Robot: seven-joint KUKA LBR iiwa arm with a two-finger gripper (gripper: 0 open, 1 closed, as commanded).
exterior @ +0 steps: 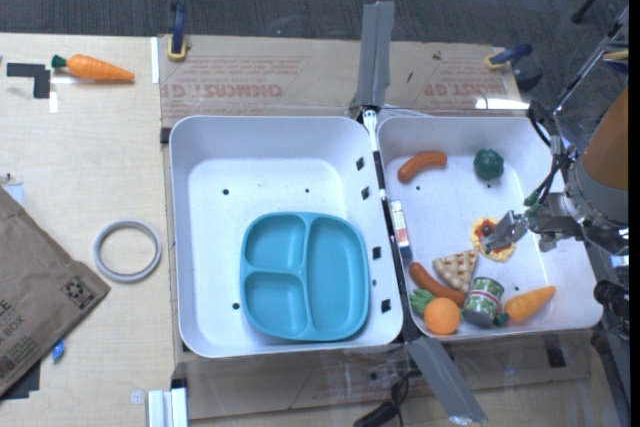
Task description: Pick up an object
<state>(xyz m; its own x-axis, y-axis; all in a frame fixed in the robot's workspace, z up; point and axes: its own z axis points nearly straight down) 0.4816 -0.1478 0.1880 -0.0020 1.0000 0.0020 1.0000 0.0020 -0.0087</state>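
Sitting in the left bin (pixel 200 245) is a blue divided tray (pixel 305 275). Right bin (pixel 530 215) holds the toys: sausage (pixel 421 165) and green ball (pixel 488 164) far, waffle (pixel 455 268), orange (pixel 442 316), can (pixel 484 301), carrot (pixel 530 302) near. Gripper (pixel 497 237) is low over a small yellow-red piece (pixel 495 249); grip state cannot be made out.

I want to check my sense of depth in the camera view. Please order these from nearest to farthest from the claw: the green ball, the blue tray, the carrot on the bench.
1. Green ball: in the right bin with the claw, toward its far wall.
2. Blue tray: in the left bin, across the divider.
3. Carrot on the bench: outside both bins, at the view's far left.
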